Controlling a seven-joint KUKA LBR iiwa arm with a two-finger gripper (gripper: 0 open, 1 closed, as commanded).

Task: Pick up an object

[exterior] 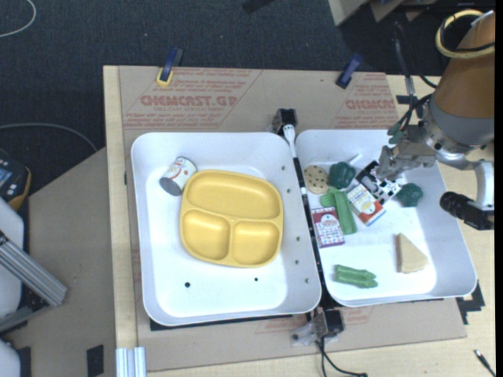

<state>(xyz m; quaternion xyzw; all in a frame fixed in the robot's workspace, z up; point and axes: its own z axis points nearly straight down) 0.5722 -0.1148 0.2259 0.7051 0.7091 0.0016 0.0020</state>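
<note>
Currently logged, one line per item:

Arm: grey with an orange band, reaching in from the right over the right bin (464, 277).
Gripper (383, 181): low in the right bin, above a small red-and-white carton (363, 201); whether it is apart, together or clamped cannot be told, dark parts blurring into the clutter.
Likely target: the carton, lying tilted near the bin's middle, touching a long green piece (343, 210).
Close neighbours: dark green lump (342, 174) just beside the gripper; second dark green lump (409, 194) on its far side; round speckled cookie (317, 178) near the divider.
Further stock, right bin: red card packet (327, 227), green pod (355, 276), tan wedge (411, 254), all well apart from the gripper.
Left bin (157, 289): yellow divided tray (232, 217) with a small tipped can (178, 175) at its corner.
Handling note: the carton is crowded, so a clean grasp probably needs a straight descent with the jaws spanning its narrow sides, clear of the green piece.
Risk, judged: a slanted approach could nudge the carton or catch two things together.
Check: lift slowly and confirm something sits between the jaws before moving off.
</note>
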